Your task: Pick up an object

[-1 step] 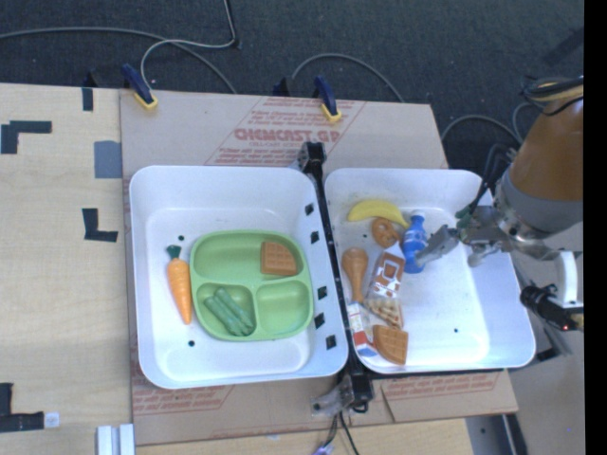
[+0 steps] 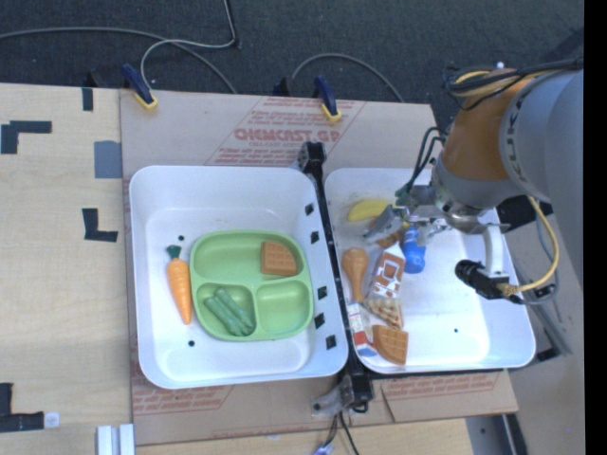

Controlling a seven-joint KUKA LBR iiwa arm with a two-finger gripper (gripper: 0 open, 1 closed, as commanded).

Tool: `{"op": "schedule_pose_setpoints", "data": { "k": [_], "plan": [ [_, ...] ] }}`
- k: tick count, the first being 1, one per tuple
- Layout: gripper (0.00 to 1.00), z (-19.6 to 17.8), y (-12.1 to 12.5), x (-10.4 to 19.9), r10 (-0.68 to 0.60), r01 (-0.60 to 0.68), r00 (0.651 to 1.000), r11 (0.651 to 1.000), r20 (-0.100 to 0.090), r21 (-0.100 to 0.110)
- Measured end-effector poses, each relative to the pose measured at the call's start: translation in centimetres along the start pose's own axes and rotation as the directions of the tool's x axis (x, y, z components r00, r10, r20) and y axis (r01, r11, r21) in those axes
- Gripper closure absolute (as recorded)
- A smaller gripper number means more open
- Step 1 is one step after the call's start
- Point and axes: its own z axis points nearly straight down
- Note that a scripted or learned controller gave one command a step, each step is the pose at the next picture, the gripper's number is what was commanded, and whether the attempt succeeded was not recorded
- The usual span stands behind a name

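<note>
While the arm reaches in from the right, start at the near edge of the right-hand shallow white bin (image 2: 474, 349): a golden waffle-patterned toy wedge (image 2: 391, 342) lies there, and just beyond it a flat red-and-white printed packet (image 2: 386, 278) with a tan toy bread stick (image 2: 354, 271) beside it. Further back, the small blue plastic bottle (image 2: 413, 254) sits right under the end effector (image 2: 408, 218), which hangs low over the clutter; whether its fingers are wide or narrow cannot be told from here, and nothing is seen between them. Behind it, a yellow banana-shaped toy (image 2: 366, 209) rests near the far wall. Over in the left-hand white bin (image 2: 152, 282), an orange toy carrot (image 2: 178, 287) lies beside a green compartment tray (image 2: 285, 306), well apart from the action. The likely target is the blue bottle. To do this well, the approach should centre over it, come straight down, and avoid pinching the packet touching its near side.
</note>
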Motion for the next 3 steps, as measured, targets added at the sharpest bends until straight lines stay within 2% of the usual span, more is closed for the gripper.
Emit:
{"op": "schedule_pose_setpoints", "data": {
  "k": [1, 2, 3],
  "plan": [
    [0.0, 6.3, 3.5, -0.2, 0.0, 0.0, 1.0, 1.0, 0.002, -0.005],
    [0.0, 6.4, 7.5, -0.3, 0.0, 0.0, 1.0, 1.0, 0.001, -0.005],
    [0.0, 6.4, 7.9, 1.0, 0.0, 0.0, 1.0, 1.0, 0.002, -0.003]
  ]
}}
